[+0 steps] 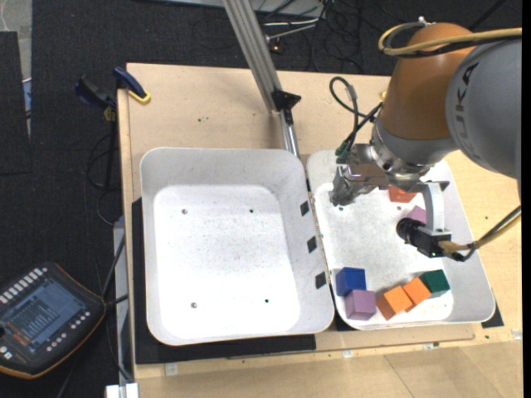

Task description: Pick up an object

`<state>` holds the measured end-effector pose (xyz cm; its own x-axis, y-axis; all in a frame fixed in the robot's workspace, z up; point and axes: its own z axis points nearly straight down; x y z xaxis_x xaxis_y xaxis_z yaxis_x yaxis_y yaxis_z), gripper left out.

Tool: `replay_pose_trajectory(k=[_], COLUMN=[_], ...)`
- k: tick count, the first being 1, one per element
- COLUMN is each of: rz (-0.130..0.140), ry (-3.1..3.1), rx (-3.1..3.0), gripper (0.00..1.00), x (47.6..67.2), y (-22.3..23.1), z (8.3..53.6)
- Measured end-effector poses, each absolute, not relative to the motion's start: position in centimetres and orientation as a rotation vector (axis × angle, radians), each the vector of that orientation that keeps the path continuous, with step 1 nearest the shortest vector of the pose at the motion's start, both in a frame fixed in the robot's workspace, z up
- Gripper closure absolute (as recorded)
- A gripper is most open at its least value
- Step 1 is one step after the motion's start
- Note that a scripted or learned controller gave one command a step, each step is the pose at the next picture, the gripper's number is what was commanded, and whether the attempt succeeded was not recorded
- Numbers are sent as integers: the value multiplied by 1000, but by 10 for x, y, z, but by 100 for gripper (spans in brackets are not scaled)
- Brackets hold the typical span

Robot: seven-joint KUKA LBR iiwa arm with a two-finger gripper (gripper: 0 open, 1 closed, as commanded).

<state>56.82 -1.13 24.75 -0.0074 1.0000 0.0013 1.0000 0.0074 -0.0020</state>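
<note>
My end effector [343,191] hangs over the upper left part of the right bin [365,222], close to the wall that meets the left bin [166,247]. From this angle I cannot tell whether it is spread or closed, and I see no object in it. My wrist and the orange band [419,81] above it cover much of the bin's upper half, and a black cable loops beside them.

Nearest to my end effector, partly hidden under my wrist, lie two blocks: one red-orange block [401,194] just to its right, and one pink block [417,215] a little lower, beside a black fitting on a white bracket. I cannot see either of them whole.

Farther down, along the bin's lower edge, four more blocks sit in a loose row. One blue block [351,279] lies at the left, with one purple block [360,303] touching it just below. To their right is one orange block [395,298], and next to that one green block [434,283], close beside it. That makes six blocks I can count in the right bin, each of a different colour, all well apart from my end effector except the two near the wrist.

The left bin shows its speckled white floor with a few dark dots. Both bins rest side by side on the wooden bench [207,106]. One blue and yellow clamp [124,85] grips the bench's upper left corner, one metal pole [257,56] slants across its top, and one handheld controller [41,317] lies on the floor at lower left.
</note>
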Motion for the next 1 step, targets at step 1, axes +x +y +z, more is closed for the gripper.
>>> replay_pose_trajectory(k=[1], rz=[-2], ry=[-2230], rx=[-2210], gripper=[100], x=[574], y=[53], z=[242])
